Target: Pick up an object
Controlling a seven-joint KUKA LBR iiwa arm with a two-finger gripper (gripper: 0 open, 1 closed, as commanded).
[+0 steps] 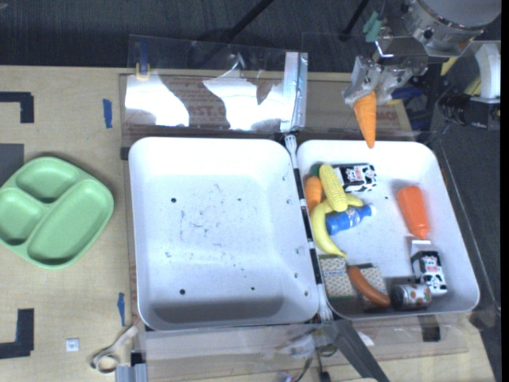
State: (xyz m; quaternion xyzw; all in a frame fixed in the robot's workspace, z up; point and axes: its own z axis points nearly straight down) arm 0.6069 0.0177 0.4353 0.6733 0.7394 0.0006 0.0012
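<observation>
My gripper (367, 92) hangs above the far edge of the right bin (445, 173), shut on the thick end of an orange carrot (366, 119) that points down, clear of the bin. Below in that bin lie a corn cob (334, 186), a banana (323, 228), a blue item (347, 218), an orange piece (313, 189) by the left wall, a black-and-white carton (357, 177), an orange bottle (413, 208), a sausage (370, 285), a small can (409, 295) and a second small carton (430, 270).
The left bin (215, 229) sits beside the right one, sharing a middle wall. A green divided plate (52, 210) rests on the bench at far left. Clear plastic sheeting (215, 86) stands behind the left bin. Cables and dark gear crowd the upper right.
</observation>
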